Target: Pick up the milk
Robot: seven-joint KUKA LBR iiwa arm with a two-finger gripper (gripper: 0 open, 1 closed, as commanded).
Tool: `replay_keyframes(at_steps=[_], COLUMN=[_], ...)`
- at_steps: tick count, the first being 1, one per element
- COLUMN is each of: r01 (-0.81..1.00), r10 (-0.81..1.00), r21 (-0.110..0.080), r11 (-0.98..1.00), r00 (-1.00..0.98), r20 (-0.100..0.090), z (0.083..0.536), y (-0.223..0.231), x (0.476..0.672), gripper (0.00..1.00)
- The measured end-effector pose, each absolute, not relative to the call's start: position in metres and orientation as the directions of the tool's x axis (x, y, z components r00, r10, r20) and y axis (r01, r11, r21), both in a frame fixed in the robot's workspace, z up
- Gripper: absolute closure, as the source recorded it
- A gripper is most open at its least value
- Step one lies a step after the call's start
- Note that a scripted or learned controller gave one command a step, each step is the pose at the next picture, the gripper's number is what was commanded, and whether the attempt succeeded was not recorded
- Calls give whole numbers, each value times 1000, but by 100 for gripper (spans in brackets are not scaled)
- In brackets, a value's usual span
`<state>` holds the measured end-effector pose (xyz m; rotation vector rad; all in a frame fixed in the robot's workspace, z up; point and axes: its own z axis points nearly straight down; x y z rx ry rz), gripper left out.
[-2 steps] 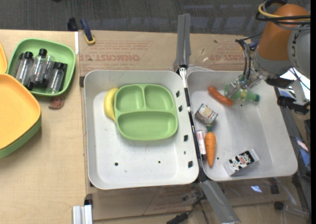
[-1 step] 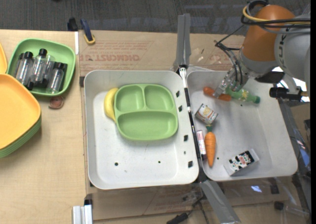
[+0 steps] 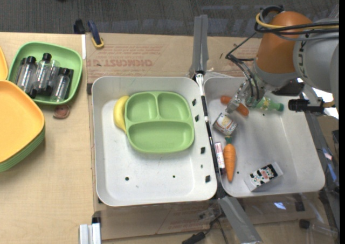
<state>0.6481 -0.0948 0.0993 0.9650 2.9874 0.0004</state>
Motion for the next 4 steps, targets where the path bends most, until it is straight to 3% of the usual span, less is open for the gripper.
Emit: replay_keyframes(at_steps=[1,2,3,4], r01=[534,478,443,383], r10=[534,478,443,383], r21=[1,1,1,1], r11=[846,878,897,924], r00=[-846,-878,-897,-924], r20=[-3,-2,-3,-2], z=[192,150,155,140], y=[-73,-94,-99,-93], x=[643,639,643,629], gripper=[100,100,100,100])
